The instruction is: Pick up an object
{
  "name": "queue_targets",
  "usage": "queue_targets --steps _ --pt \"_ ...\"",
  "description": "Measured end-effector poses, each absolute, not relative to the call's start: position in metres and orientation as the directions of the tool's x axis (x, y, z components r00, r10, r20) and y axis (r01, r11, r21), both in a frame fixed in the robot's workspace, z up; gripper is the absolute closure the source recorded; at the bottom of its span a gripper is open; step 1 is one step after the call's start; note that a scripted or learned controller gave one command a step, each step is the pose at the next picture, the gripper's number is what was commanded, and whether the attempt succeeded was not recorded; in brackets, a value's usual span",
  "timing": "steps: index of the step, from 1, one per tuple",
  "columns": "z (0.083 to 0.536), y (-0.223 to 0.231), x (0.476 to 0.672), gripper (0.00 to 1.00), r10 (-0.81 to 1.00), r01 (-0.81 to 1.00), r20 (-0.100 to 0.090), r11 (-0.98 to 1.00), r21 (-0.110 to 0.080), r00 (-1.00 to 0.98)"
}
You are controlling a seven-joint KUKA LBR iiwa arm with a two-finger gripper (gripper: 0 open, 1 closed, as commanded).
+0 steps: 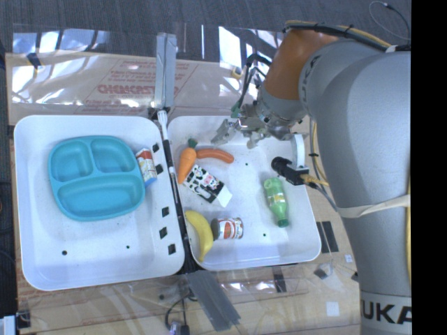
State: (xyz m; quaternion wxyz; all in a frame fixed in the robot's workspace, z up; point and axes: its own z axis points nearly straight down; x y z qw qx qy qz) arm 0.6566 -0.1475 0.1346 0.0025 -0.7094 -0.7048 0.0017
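Note:
My gripper hangs over the far edge of the right bin, its fingers spread open with nothing between them. Just below and left of it lie an orange pepper-like piece and a carrot. A black-and-white carton rests in the middle of the bin. A green bottle lies at the right, a banana and a small can at the near side.
The left bin holds a blue divided plate and a small red-and-white container by the divider. A black part juts over the right bin's right side. The arm's grey body covers the right.

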Motion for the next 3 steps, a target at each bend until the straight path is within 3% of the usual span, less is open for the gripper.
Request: queue_targets --steps 1,2,3 --pt "0.090 -0.119 0.650 0.00 0.993 0.993 0.002 0.119 -0.005 -0.119" --pt "0.097 -0.118 0.650 1.00 0.993 0.992 0.004 0.122 -0.012 -0.122" --pt "0.190 -0.041 0.657 1.00 0.998 0.998 0.000 -0.058 -0.004 0.058"
